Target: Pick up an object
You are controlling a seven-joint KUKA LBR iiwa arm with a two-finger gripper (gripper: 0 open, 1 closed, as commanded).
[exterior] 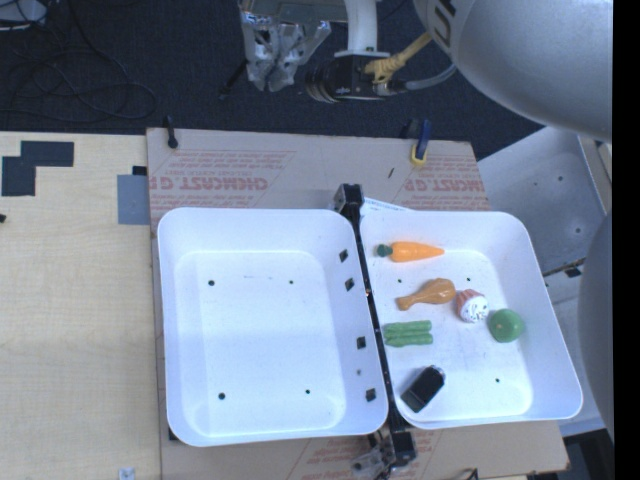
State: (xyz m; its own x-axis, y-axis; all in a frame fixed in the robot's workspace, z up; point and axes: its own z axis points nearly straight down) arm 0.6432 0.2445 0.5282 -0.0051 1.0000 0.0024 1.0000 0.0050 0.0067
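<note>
Nearest the camera, in the right bin (545, 368), a black block (422, 388) lies tilted close to the front left corner. Just behind it a green bean pod (407, 333) lies crosswise near the divider (362, 298). Further right sit a green ball (506, 325) and, just beside it, a small red-and-white piece (471, 306). A tan drumstick (427, 293) lies just left of that piece, and behind them all an orange carrot (412, 252) lies crosswise near the back wall. These items lie apart from one another, with nothing stacked over them. The left bin (180, 268) adjoins on the other side of the divider. Both bins rest on a cardboard sheet (250, 173) on the surface (70, 318). Farthest back, the tool (283, 53) hangs above the dark floor beyond the cardboard, well apart from every item; its fingers look slightly spread, with nothing between them.
</note>
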